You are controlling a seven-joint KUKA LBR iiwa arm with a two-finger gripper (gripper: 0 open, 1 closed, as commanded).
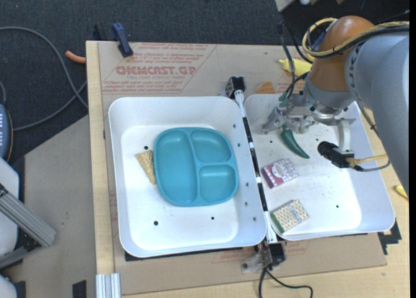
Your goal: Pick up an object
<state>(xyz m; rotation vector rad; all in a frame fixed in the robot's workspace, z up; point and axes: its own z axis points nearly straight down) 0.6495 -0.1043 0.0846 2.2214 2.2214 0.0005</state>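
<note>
Dark carpet surrounds my bench, where the right bin (374, 215) is my landmark. At its far end my gripper (290, 128) hangs low, fingers apart around the top of a green object (296, 144) lying on the floor. Nothing is lifted yet; closing and raising remain. Pink packet (279, 172) lies at mid-bin.

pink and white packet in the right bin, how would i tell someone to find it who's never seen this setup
Start at the right bin, the one without the teal divided plate. Near its left wall, about halfway down, lies a small pink and white packet, below the gripper. The item under it, a tan patterned packet, is yellowish with no pink.
</note>
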